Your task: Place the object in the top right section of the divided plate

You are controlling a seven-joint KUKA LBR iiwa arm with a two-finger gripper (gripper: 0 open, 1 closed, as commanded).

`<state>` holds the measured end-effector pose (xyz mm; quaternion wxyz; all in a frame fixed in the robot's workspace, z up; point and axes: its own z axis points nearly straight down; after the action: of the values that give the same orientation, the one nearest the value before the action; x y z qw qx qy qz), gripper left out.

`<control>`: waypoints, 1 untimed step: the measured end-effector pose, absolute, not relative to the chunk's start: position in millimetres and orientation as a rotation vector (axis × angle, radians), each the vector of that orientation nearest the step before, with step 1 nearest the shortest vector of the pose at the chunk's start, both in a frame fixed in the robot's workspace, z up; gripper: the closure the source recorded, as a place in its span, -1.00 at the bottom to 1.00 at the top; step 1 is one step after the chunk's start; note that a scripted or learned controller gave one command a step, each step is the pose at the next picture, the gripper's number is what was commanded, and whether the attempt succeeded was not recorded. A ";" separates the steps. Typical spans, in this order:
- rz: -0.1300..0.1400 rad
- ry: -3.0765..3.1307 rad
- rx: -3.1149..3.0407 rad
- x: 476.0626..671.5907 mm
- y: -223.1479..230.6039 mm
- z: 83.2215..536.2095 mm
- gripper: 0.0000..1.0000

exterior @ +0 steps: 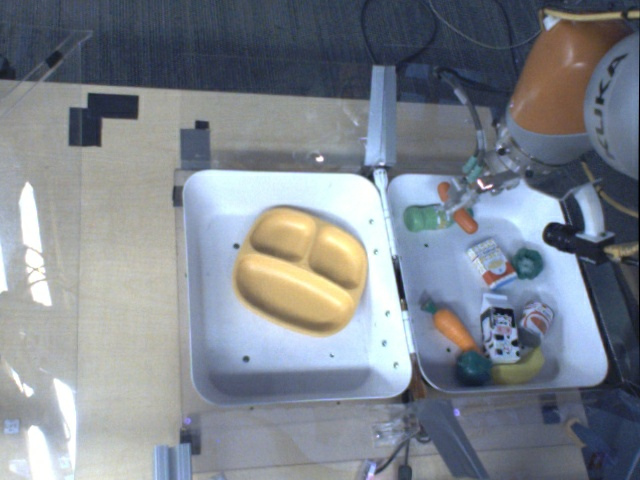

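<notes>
The yellow divided plate (299,269) lies in the left bin (215,358). It has two smaller sections at the top and one long section below, and nothing rests in any of them. My gripper (466,197) hangs low over the back left part of the right bin (580,363). It is just above a green object (424,218) and two small orange pieces (466,222). Whether it touches any of them is unclear.
The right bin also holds a small carton (487,259), a green round item (527,263), a carrot (453,327), a black-and-white item (499,334), a red-and-white can (537,317), a banana (521,366) and a dark green ball (474,368). A metal rail (381,118) stands behind the bins.
</notes>
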<state>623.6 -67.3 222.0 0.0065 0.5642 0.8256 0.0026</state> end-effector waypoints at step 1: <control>0.004 2.588 1.774 611.2 -5.8 185.0 1.00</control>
<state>611.2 -5.8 185.0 0.0017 0.5654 0.8248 0.0014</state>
